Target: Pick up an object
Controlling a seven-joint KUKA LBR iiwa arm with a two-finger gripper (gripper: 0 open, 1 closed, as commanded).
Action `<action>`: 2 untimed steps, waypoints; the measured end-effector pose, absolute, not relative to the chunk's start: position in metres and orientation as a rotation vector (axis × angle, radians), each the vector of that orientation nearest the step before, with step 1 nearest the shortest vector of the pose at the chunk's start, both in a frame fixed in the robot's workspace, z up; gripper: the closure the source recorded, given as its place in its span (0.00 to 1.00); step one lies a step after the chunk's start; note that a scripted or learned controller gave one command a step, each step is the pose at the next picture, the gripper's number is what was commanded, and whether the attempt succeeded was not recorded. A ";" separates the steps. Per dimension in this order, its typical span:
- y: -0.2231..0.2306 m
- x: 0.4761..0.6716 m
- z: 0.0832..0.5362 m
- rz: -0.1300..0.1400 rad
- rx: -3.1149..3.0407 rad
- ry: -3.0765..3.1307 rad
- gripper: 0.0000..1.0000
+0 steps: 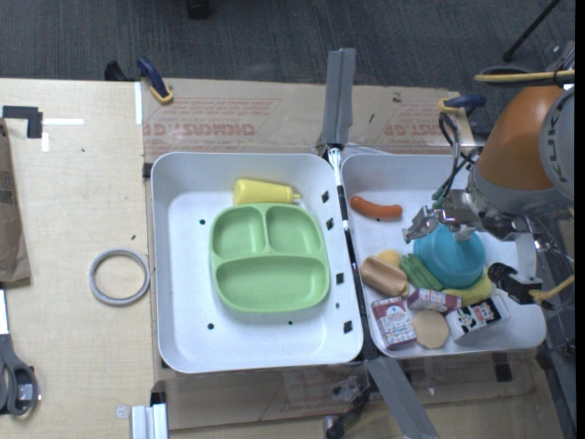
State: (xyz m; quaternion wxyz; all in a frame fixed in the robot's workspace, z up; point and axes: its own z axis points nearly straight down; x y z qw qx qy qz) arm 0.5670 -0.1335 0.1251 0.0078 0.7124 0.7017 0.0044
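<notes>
Blue cup [451, 256], rounded and glossy, sits in the right bin [384, 176] beneath the gripper [445, 219], whose grip can't be judged.

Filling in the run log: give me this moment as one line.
hand: over right bin | above blue cup | nothing visibly held

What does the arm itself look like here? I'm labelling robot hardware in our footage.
The arm is a bulky rounded body, grey with a broad orange band above the wrist. Thin cables, some yellow, loop around it. At the wrist the gripper is a cluster of small grey metal parts, low over the right bin.
</notes>
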 end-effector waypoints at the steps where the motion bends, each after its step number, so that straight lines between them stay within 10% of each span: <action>1: -0.151 0.578 0.113 0.037 2.201 2.197 0.00; 2: -0.150 0.584 0.130 0.057 2.192 2.187 1.00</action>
